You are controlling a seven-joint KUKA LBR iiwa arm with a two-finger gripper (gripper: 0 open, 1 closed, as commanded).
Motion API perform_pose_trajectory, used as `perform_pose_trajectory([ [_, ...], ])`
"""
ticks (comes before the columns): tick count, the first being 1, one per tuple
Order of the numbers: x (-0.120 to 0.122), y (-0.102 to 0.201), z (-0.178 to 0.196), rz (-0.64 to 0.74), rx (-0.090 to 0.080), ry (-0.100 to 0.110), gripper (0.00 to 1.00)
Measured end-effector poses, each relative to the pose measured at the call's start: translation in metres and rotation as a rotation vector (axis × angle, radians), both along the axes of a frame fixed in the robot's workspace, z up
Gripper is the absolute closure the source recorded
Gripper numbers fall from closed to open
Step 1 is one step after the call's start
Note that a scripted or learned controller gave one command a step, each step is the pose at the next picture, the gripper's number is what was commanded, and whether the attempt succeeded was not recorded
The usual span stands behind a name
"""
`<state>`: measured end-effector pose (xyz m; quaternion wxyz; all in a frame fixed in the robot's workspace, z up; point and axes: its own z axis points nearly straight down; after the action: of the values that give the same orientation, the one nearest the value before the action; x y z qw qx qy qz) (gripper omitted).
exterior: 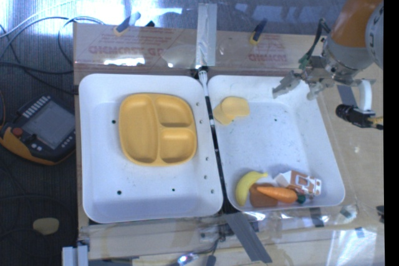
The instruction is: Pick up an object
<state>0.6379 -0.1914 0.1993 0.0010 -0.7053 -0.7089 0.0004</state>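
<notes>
Objects to pick: four small items, all in the right bin [324, 134]; none is between the gripper's fingers.
Left bin [93, 152]: white, shallow, shares its inner rim with the right bin. Holds the yellow divided tray [157, 128], the largest item on the bench, lying flat near the bin's middle with three compartments facing up.
Arm [358, 15]: enters from the right, orange band above the wrist near the top right corner. Wrist pitched down and toward the left, so the tool reaches out over the far right corner of the right bin.
Gripper [299, 86]: hangs above the bin's far rim area, well apart from every item. Fingers spread wide; one fingertip [278, 90] points left, the other sits lower right near the rim. Nothing between them.
Pale yellow piece [231, 109]: rounded, near the far left corner of the right bin, just beside the shared rim. Closest item to the gripper, yet clearly apart from it.
Banana [247, 184]: near front edge of right bin, curved, touching the carrot's left side.
Carrot [275, 194]: orange, lying across the front, green tip to the right.
Small carton [302, 183]: white with brown print, just behind the carrot, tilted; label too small to read.
</notes>
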Motion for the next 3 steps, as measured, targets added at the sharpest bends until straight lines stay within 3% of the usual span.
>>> perform_pose_trajectory([
  [1,0.029,0.029,-0.106,-0.105,-0.003,-0.001,0.0],
  [2,0.028,0.069,-0.112,-0.426,-0.017,0.009,0.0],
  [3,0.031,0.047,-0.113,-0.43,0.013,0.026,0.0],
])
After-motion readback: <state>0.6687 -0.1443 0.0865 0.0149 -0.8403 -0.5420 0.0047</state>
